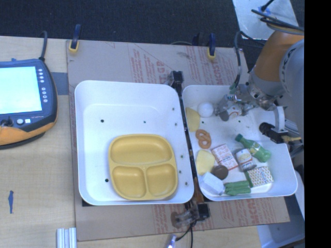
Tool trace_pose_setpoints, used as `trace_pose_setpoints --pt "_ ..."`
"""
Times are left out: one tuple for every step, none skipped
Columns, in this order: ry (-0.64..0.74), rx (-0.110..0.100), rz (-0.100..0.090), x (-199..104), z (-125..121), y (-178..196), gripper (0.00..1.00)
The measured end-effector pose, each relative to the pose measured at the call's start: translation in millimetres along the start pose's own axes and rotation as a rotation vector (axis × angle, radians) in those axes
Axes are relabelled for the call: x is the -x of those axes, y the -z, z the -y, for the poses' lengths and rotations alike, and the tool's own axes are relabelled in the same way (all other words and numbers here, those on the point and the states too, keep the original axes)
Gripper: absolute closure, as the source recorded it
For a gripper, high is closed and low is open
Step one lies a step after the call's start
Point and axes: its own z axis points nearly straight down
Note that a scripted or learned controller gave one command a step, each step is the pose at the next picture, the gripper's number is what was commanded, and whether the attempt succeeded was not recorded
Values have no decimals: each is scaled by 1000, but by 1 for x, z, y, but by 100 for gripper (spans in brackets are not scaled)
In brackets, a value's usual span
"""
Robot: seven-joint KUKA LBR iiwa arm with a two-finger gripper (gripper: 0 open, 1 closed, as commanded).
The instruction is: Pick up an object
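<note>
Near edge first: left bin [88, 138] carries a yellow divided tray [143, 165] sitting toward its 6 o'clock side, three compartments, nothing in them. Right bin [289, 182] holds the clutter. At its 6 o'clock rim a green pickle-shaped item [237, 188] lies flat, touching a white block [211, 182] at its 9 o'clock; a patterned small box [259, 175] sits just at 2 o'clock of the green item. A dark brown round piece [221, 171] rests beside a yellow flat slice [205, 161]. Mid-bin: a red-and-white carton [225, 156], a small can [245, 159] touching its 3 o'clock side, and a green bottle [253, 147] lying tilted at 1 o'clock of the can. A pretzel [203, 138] lies near the bin's 9 o'clock wall, another pale yellow slice [193, 119] at 11 o'clock of it, and a white ball [206, 109] farther back. Gripper [231, 109] hangs over the far part of the right bin, at 3 o'clock of the white ball, near it but apart. Jaw opening: cannot tell, metal parts blur together; nothing visibly between them. Far left on the bench, a teach pendant [23, 99] with lit screen.
</note>
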Motion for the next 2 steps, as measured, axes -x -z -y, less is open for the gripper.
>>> trace_pose_setpoints --pt "1 0 1 -45 0 0 0" --pt "-5 5 13 -68 -1 2 0"
